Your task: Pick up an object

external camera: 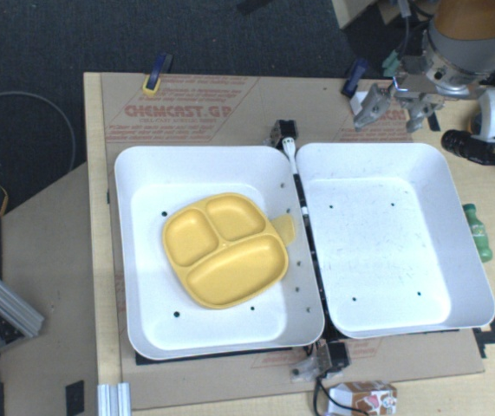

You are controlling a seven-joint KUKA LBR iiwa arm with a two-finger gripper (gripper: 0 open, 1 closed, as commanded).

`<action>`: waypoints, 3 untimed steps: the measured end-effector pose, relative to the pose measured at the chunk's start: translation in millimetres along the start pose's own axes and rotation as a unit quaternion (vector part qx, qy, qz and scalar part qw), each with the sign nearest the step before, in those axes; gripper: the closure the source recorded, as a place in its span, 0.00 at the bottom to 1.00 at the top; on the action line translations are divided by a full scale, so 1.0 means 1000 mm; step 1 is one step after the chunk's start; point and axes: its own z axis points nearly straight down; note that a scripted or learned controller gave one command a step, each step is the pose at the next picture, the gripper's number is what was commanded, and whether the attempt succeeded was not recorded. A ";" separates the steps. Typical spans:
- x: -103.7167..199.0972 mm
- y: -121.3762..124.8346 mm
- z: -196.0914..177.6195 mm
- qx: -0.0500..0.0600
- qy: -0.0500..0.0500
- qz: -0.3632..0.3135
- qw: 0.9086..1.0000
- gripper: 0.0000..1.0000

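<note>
Camera view: arm (468, 16) cut off; yellow plate (224, 250) whole

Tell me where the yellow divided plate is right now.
The yellow divided plate lies in the left bin, near its middle, far from the hand above the right bin's back edge.

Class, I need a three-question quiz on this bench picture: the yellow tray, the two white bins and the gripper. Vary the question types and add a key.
1. True or false: the yellow divided tray lies in the left bin.
2. How many compartments does the tray have?
3. The gripper hangs: A) inside the right bin; B) above that bin's far edge; C) over the tray.

Key: 1 true; 2 three; 3 B.
</note>
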 end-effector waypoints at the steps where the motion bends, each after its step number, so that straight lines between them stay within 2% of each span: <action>1: 0.066 -0.050 -0.170 -0.011 0.000 -0.004 1.000 0.00; 2: 0.128 -0.121 -0.254 -0.008 0.002 -0.004 1.000 0.00; 3: 0.165 -0.179 -0.257 0.000 0.001 -0.003 1.000 0.00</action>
